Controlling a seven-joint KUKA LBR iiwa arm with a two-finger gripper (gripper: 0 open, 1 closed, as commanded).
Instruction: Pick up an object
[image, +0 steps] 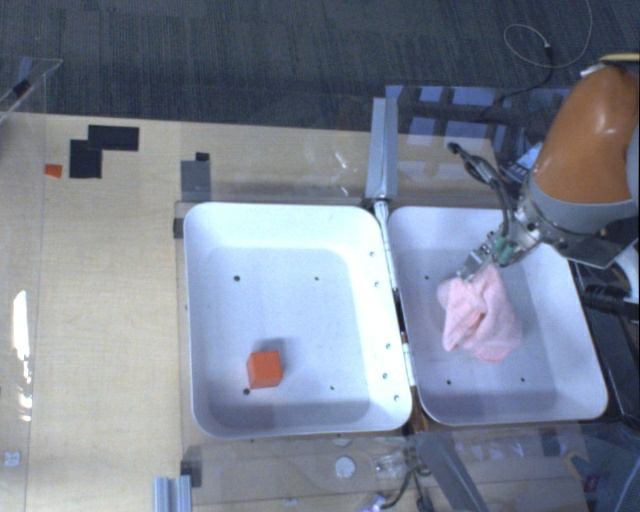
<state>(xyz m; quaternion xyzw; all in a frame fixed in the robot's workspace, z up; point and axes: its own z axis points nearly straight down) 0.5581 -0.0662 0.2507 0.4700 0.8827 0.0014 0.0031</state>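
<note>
A crumpled pink cloth (480, 315) lies in the right bin (560, 395), with its upper corner drawn up to a point. My gripper (490, 258) is right at that corner, and the tip of the cloth sits pinched between its fingers. The rest of the cloth spreads down and to the right over the bin floor. The grey arm with its orange band (590, 120) comes in from the upper right. An orange block (265, 369) rests on the floor of the left bin (210, 300), near its front left, far from the gripper.
A metal divider (392, 300) runs between the two bins. Black and orange markers (95, 150) lie on the wooden bench at the far left. Cables and fixtures crowd the right bin's back right corner.
</note>
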